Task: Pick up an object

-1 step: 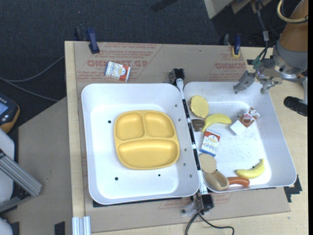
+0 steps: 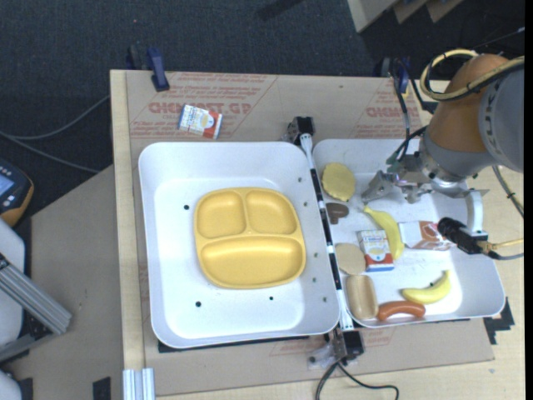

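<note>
A: Where was the gripper [image 2: 398,183]?

B: Low over the right bin [image 2: 479,294], toward its twelve o'clock wall, with the arm [image 2: 466,115] bent in from three o'clock. Its metal parts seemed to splay toward nine, but I could not tell how it was set; nothing showed in its grasp.

A: What lay nearest?

B: A banana [image 2: 386,228] at about six o'clock from it, just beside a small carton [image 2: 376,249]. A pale round piece [image 2: 338,181] sat at nine o'clock, against the divider.

A: Further out?

B: A second banana [image 2: 430,288] and a sausage [image 2: 400,311] near the six o'clock wall, beside a bun [image 2: 361,294]. Loose scatter, probably so that any one could be tried.

A: The left bin [image 2: 166,223]?

B: It held a yellow tray [image 2: 248,237], centred. A small box [image 2: 200,121] lay on the bench at eleven o'clock, outside both bins.
</note>
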{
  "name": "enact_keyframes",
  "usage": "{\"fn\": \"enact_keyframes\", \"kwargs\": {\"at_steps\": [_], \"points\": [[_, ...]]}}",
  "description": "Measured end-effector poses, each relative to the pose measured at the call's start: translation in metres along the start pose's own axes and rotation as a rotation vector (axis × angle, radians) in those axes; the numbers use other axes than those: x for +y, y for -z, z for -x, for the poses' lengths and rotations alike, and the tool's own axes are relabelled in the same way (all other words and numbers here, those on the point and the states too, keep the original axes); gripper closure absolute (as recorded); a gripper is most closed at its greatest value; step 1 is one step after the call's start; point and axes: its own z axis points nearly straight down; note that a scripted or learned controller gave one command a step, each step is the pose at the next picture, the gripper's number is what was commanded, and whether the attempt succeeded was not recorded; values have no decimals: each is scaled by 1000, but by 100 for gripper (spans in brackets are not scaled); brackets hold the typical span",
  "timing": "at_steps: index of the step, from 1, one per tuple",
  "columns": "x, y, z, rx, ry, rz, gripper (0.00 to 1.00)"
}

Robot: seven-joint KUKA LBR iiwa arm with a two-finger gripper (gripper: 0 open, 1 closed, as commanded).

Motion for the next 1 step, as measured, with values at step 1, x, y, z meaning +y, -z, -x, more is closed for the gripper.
{"fn": "enact_keyframes", "kwargs": {"at_steps": [1], "points": [[-47,-20,-24,6,0,-11,0]]}}
